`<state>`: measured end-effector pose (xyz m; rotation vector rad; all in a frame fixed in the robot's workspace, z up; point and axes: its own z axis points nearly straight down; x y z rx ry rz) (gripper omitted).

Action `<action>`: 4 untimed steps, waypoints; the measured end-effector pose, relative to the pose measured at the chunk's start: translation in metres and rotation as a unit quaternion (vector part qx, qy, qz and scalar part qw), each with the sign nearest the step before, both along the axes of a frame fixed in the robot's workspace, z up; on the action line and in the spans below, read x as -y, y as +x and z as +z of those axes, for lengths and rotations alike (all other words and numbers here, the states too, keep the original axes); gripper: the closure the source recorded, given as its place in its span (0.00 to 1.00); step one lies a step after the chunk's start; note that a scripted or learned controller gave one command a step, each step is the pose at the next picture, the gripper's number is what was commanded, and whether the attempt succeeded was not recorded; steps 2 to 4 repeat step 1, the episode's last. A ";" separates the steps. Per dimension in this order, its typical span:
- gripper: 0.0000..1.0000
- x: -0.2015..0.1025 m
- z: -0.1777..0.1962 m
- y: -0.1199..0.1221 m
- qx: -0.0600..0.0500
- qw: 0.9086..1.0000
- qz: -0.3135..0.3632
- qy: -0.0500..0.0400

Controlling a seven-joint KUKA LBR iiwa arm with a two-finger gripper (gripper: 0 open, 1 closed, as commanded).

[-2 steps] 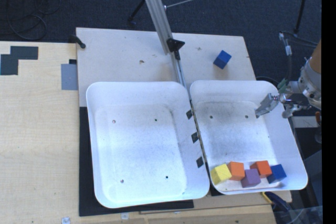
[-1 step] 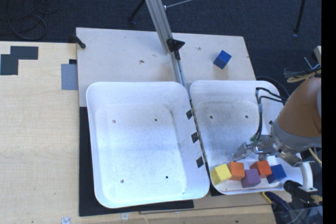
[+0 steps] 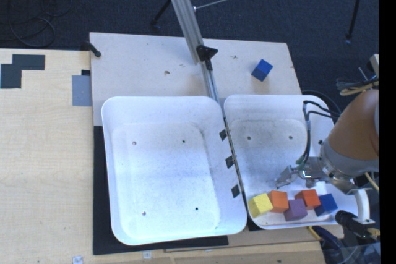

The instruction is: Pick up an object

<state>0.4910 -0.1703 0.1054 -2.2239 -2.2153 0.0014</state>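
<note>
Several small blocks lie in a cluster at the near edge of the right bin (image 3: 266,114): a yellow block (image 3: 261,203), an orange block (image 3: 279,200), a purple block (image 3: 296,209), a red-orange block (image 3: 307,198) and a blue block (image 3: 326,203). My gripper (image 3: 289,177) hangs low in the right bin, just above and behind the orange block, apart from the cluster. I see nothing held in it. The arm's orange band (image 3: 360,127) comes in from the right and covers the bin's right rim.
Another blue cube (image 3: 262,70) sits on the bench behind the right bin. The left bin (image 3: 117,133) adjoins the right one along a shared wall with black clips (image 3: 229,161). A slanted metal rail (image 3: 185,15) rises behind the bins.
</note>
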 end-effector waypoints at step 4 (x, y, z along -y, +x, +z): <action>0.00 0.022 0.112 0.025 0.004 1.000 0.003 -0.002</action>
